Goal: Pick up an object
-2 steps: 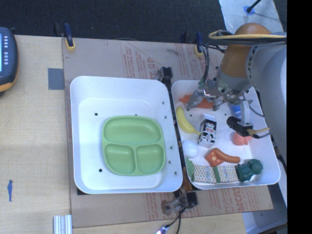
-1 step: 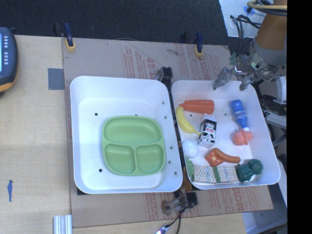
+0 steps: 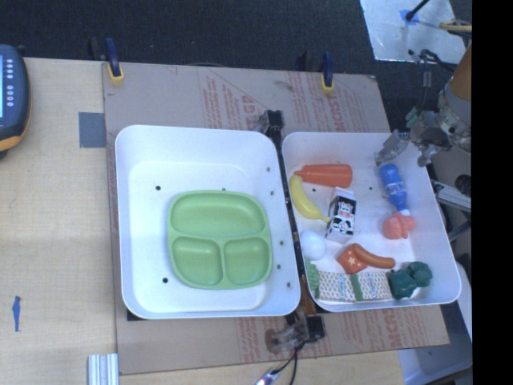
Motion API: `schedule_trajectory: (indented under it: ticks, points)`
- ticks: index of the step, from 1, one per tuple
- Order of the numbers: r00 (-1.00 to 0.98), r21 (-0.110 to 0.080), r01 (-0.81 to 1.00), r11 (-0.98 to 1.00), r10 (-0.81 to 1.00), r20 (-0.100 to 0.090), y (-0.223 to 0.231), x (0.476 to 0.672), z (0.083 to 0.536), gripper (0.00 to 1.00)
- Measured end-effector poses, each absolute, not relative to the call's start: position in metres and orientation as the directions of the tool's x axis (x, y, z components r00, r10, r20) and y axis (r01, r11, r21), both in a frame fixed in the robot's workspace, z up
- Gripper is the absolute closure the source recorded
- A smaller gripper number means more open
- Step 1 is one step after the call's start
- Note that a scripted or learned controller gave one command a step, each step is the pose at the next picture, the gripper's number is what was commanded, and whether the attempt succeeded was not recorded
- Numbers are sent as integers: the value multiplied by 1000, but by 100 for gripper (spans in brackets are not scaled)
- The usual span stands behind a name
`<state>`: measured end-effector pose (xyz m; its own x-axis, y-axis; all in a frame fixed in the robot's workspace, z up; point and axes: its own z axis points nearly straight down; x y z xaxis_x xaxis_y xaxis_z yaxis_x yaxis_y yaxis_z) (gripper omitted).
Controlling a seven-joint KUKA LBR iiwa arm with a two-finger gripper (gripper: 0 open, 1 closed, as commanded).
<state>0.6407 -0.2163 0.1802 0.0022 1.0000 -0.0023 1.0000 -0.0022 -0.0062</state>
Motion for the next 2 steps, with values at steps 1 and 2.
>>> schedule_trajectory:
  ticks: [1, 2]
  points:
    - [-5, -13, 1000, 5, 1000, 2, -207, 633, 86, 0]
    - [-7, -3, 1000, 7, 1000, -2, -209, 636, 103, 100]
